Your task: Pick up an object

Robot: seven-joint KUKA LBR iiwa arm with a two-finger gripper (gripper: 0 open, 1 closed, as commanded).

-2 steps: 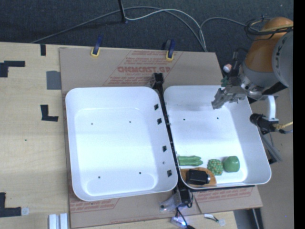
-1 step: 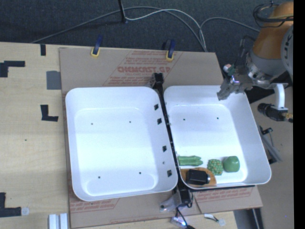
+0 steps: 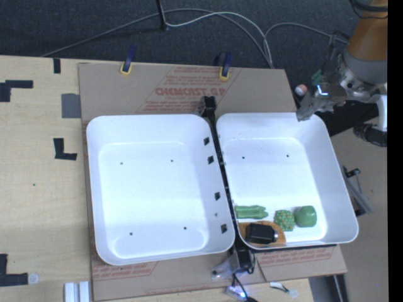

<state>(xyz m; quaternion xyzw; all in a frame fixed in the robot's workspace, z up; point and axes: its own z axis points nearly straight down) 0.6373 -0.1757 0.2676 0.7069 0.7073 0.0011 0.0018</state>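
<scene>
Several small objects lie along the near edge of the right bin: a long green vegetable-like piece, a bumpy green piece, a round green ball, and a black object resting on an orange piece. My gripper hangs at the far right corner of the right bin, above its rim and far from those objects. The arm's orange band shows at the upper right.
The left bin sits beside the right one, with black clips along the shared divider. Both rest on a cardboard sheet held by two clamps at the back. Cables run across the dark floor behind.
</scene>
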